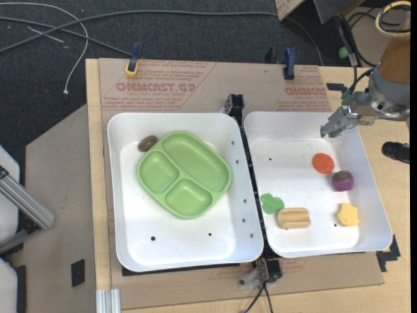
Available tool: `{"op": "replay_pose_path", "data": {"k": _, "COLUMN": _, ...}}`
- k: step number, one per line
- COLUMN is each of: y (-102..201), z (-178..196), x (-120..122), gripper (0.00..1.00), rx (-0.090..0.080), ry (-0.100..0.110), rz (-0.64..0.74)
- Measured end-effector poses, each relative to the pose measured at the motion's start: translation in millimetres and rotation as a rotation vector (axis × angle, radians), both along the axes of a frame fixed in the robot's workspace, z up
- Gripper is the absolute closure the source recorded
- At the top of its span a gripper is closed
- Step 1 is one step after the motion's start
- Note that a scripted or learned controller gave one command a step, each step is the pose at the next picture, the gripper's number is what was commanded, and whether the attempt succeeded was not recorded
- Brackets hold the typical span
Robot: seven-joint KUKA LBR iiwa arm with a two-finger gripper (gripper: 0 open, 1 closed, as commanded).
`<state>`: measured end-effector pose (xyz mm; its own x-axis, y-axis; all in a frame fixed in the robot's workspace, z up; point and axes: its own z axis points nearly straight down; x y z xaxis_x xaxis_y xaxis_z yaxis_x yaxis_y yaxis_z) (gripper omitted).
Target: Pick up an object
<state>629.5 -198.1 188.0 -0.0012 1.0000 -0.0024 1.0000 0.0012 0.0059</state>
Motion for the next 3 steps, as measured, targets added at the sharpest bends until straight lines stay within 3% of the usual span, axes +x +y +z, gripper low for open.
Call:
{"op": "replay_pose_path", "data": {"k": 1, "y": 0, "z": 27, "x": 1, "gripper": 1.0, "rx": 0.0, "ry": 0.001, "rz": 0.0}}
{"op": "replay_pose_path", "data": {"k": 3, "y": 101, "z": 33, "x": -27, "gripper": 1.0, "rx": 0.005, "ry": 0.008, "rz": 0.004}}
